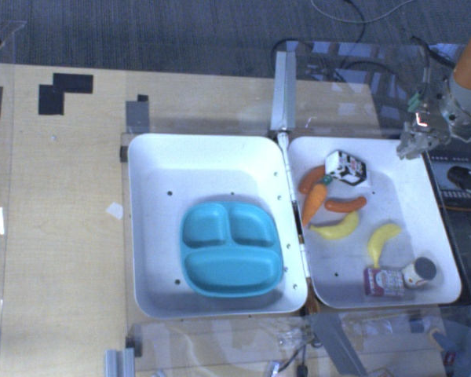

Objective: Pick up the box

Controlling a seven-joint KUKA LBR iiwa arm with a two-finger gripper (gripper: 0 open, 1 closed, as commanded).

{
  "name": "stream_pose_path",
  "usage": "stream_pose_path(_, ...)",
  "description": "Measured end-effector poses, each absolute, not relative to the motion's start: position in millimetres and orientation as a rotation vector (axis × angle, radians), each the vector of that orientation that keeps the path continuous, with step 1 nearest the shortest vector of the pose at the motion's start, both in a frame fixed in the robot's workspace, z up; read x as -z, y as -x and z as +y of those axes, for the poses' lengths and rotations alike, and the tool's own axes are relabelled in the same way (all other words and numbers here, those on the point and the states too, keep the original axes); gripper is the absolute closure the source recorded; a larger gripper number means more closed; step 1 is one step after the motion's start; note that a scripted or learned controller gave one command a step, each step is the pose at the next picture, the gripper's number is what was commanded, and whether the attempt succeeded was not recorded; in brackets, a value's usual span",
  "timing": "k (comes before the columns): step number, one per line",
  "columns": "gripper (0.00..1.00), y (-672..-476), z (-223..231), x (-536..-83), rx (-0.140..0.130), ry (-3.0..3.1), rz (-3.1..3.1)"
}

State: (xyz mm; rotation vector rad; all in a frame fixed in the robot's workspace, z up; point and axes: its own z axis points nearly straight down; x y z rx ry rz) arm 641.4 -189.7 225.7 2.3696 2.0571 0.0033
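A: Start at the left. What sits there?

B: The left bin [145, 210] holds a blue divided plate [231, 247], low in the middle of the frame. It lies flat on the bin floor.

A: And the box?

B: The box [345, 168] is in the right bin [447, 285], near that bin's upper left part. It is small, white with black markings, and sits tilted. Its lower left corner is touching or just beside the top of a carrot [315, 202].

A: What else is near it?

B: An orange sausage [345, 205] just below it, then a yellow banana piece [337, 227]. Further right lies another banana [381, 242]. At the lower right lie a purple can [385, 282] and a small cup [420, 271].

A: The tool?

B: The tool [414, 144] hangs at the upper right of the frame, over the right bin's far corner, well apart from the box. Nothing is seen between its fingers. Whether they are spread or closed, I cannot tell.
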Motion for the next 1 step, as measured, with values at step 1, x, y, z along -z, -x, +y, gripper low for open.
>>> stream_pose_path(1,1.0,-607.3,-140.4,-123.3,-0.004,-2.322,2.112)
